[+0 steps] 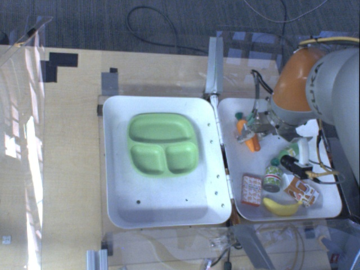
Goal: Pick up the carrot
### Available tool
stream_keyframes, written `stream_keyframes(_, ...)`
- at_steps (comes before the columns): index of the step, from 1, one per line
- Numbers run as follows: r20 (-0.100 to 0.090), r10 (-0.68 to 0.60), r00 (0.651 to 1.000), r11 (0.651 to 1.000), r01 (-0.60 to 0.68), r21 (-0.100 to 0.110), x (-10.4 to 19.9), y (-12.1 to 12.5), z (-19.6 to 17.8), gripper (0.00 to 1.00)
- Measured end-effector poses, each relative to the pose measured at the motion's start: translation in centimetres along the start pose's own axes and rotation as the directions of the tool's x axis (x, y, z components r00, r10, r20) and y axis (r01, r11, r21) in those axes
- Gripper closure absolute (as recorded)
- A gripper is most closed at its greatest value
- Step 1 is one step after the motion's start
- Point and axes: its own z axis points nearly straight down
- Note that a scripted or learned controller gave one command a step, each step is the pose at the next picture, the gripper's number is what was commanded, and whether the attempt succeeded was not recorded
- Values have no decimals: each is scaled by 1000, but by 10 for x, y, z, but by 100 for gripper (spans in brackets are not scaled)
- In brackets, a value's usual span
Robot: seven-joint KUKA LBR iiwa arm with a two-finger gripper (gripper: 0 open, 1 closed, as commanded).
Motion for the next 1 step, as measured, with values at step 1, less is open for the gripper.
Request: stream_keyframes(1, 0, 3, 1000, 1000, -3, 12, 56, 18, -84, 100)
